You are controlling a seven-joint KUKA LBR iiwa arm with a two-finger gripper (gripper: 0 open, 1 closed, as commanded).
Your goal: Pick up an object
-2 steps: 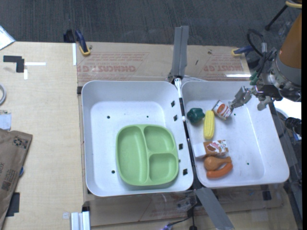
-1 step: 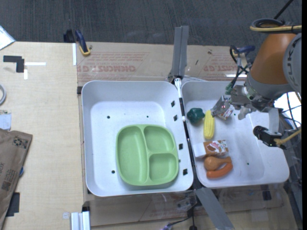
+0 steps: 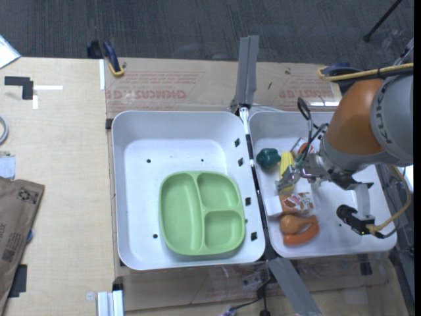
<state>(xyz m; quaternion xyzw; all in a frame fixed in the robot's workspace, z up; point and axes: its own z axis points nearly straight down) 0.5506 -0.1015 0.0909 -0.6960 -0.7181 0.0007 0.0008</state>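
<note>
Gripper (image 3: 294, 174) low — just above orange toy (image 3: 299, 230)

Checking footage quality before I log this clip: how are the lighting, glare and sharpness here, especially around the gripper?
Camera view: even, soft light; faint shadows inside the left bin; no strong glare on the green plate; bins sharp; the gripper over the right bin is cluttered by cables and hard to read.
</note>
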